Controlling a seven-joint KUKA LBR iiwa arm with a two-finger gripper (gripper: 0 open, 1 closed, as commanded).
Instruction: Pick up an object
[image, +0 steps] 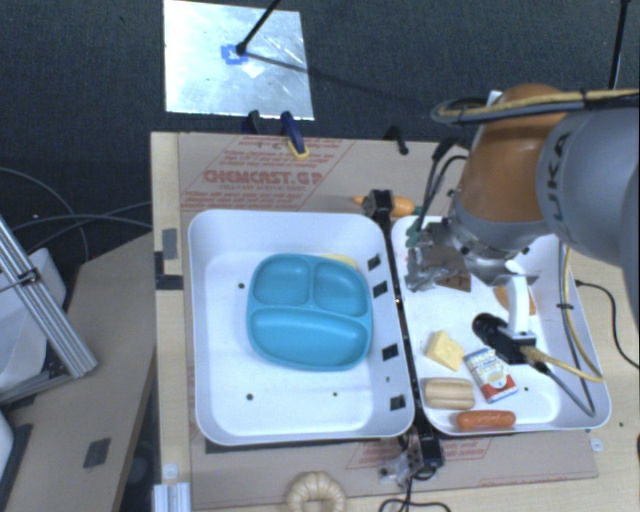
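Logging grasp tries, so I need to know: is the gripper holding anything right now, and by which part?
Cannot be told. The gripper is low in the right bin, but its fingertips are too dark and blurred to show anything between them.

Blue divided tray (308, 310) smooth plastic (slight sheen); white bins (225, 400) matt plastic; bench board (265, 170) brown cardboard
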